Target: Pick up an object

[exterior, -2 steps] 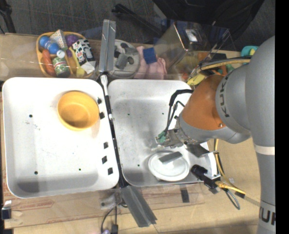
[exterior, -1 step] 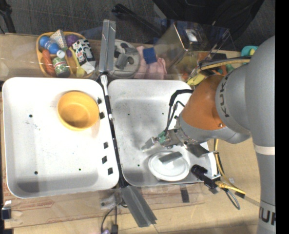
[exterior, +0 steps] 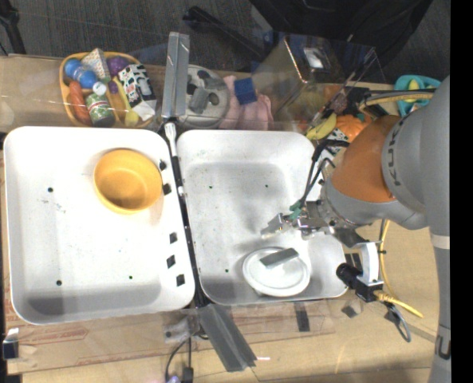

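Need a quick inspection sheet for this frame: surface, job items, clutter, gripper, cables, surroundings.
Surface: two shallow white bins side by side, left bin and right bin, speckled with dark marks.
Job's things: yellow bowl in the left bin, upper middle; white plate in the right bin near its front edge, with a grey flat piece lying on it.
Clutter: yellow basket of small toys behind the left bin; pink cloth and clear box behind the right bin.
Gripper: gripper low over the right bin, just above the plate; nothing seen between its fingers.
Cables: dark cables run along the wrist.
Surroundings: wooden bench, dark floor behind.
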`<state>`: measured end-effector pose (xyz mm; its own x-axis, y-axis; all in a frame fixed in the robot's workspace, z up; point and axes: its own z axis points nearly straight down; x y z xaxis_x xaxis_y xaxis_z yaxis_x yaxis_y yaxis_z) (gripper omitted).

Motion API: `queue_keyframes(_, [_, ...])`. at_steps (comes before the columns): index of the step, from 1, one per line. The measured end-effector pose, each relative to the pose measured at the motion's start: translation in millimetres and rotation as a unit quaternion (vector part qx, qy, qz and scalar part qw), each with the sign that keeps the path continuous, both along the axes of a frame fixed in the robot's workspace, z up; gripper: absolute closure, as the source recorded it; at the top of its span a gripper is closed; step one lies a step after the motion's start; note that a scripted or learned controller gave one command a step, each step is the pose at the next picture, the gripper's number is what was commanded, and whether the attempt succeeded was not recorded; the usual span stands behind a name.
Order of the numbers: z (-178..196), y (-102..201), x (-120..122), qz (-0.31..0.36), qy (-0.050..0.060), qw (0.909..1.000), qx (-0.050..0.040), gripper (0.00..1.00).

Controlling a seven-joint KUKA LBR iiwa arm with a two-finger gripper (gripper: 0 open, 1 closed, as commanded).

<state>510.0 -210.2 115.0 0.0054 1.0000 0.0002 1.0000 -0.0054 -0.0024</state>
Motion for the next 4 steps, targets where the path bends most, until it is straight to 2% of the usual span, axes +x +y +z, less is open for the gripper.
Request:
queue_keyframes(1, [-20.1,3.8,-29.0,-0.04,-0.005,0.9992,-0.0002,0.0])
queue_keyframes(2, [-10.0,4.3,-27.8,-0.037,-0.005,0.9993,0.0004,1.0])
queue_keyframes(3, [-9.9,4.3,-27.9,-0.037,-0.005,0.9993,0.0002,0.0])
queue_keyframes(4, [-16.6,5.4,-27.7,0.046,-0.008,0.9989,-0.0011,0.0])
